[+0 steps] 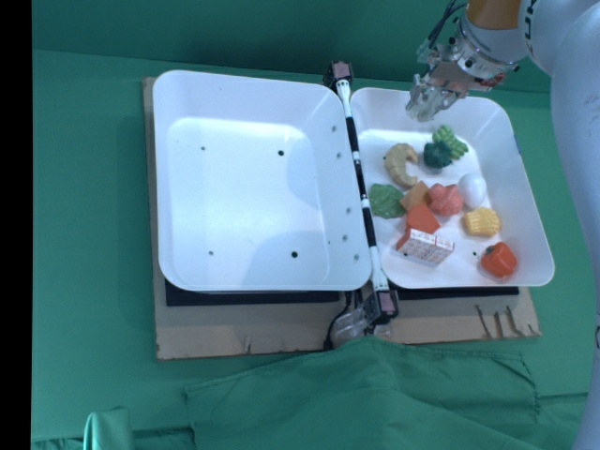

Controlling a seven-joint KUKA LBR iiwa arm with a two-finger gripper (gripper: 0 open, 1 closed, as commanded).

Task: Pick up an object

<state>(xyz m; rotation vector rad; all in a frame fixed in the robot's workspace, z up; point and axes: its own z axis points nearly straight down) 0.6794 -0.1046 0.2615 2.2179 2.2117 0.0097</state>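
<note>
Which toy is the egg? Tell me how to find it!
Look in the right bin, the one holding all the toys. The egg lies near its right wall, just right of the red strawberry and above the yellow corn. It is the only plain white, smooth toy.

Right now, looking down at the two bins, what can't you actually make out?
- The hand, camera view: blurred and small, so its fingers' state is unclear.
- Arm: cut off by the top and right edges.
- Small carton: print too small to read.
- Orange block: partly hidden behind that carton.
</note>
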